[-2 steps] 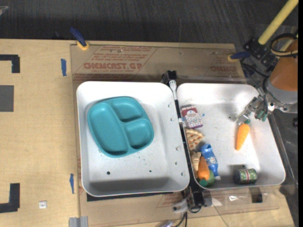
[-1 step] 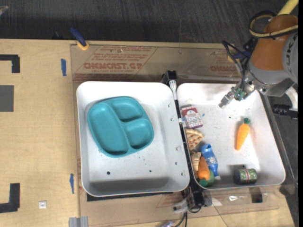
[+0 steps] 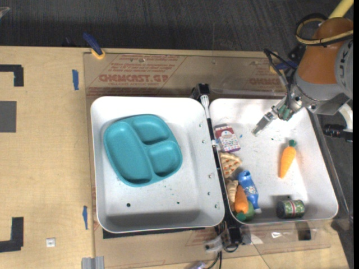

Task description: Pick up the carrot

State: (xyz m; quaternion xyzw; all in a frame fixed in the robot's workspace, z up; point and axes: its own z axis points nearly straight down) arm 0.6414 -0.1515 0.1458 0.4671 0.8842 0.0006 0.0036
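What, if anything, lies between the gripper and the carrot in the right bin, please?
Nothing: in the camera view, only bare white bin floor separates the gripper from the carrot, which lies apart from the other items.

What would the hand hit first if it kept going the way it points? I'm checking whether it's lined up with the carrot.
Probably bare floor of the right bin, not the carrot. The hand points down-left; depth is unclear.

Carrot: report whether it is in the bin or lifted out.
In the bin. The carrot lies on the right bin's floor, apart from the gripper.
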